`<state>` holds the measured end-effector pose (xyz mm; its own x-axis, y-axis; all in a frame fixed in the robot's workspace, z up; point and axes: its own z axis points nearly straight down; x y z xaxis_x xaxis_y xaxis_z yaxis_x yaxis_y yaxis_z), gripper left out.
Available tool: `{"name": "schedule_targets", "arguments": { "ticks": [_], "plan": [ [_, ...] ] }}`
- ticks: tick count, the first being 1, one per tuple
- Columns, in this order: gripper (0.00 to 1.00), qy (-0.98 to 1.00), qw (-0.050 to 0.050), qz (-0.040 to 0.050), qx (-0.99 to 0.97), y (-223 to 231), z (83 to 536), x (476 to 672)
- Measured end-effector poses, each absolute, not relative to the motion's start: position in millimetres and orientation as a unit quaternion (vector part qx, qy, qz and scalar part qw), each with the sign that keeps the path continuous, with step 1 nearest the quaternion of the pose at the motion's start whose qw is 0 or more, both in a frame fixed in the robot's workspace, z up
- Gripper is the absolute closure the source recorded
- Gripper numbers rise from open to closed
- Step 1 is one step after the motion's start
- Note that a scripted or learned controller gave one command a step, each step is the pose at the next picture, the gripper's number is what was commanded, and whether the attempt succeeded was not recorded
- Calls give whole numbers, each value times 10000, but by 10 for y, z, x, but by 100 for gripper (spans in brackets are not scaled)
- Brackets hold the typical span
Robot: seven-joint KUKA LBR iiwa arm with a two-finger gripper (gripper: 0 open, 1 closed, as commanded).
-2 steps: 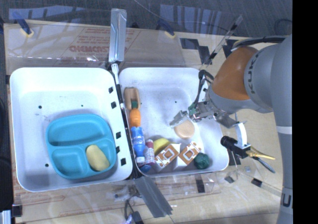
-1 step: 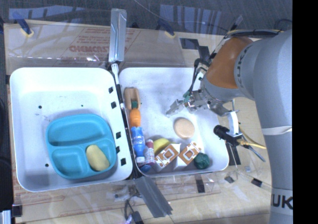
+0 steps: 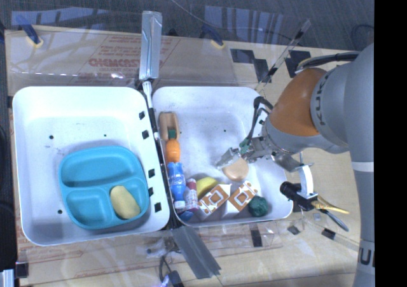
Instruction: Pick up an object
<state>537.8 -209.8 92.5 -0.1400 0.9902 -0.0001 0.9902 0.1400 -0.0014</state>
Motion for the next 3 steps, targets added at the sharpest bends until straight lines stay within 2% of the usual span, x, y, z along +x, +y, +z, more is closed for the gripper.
{"name": "schedule_targets", "arguments": {
  "ticks": [1, 2, 3],
  "plan": [
    [0, -7100, -35, -14, -7042, -2122, 2353, 4905],
    [0, -7578, 26, 10, -6525, -2090, 992, 4757],
    [100, -7598, -6, -5, -6502, -2097, 1125, 4791]
  ]
}}
